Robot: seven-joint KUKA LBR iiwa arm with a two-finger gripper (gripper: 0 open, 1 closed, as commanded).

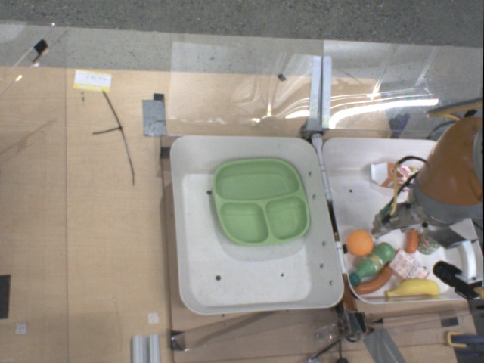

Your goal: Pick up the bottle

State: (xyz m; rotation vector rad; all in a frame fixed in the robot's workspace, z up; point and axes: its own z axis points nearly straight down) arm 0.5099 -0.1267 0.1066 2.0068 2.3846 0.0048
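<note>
Nearest me, along the front wall of the right bin point(355, 203), I see a yellow banana point(412, 288), a red sausage-like piece point(372, 281), and the green bottle point(376, 259) lying on its side, tipped against an orange point(360, 243), probably just dumped there loose for picking. My arm point(454, 180) reaches in above that clutter, and the pincer point(397, 216) hangs a little beyond and to the right of the bottle, near but not on it. I cannot tell how wide it stands, and I see nothing in it. Further left, the other bin point(249, 297) holds a green divided tray point(261, 201) on the surface point(76, 225).
</note>
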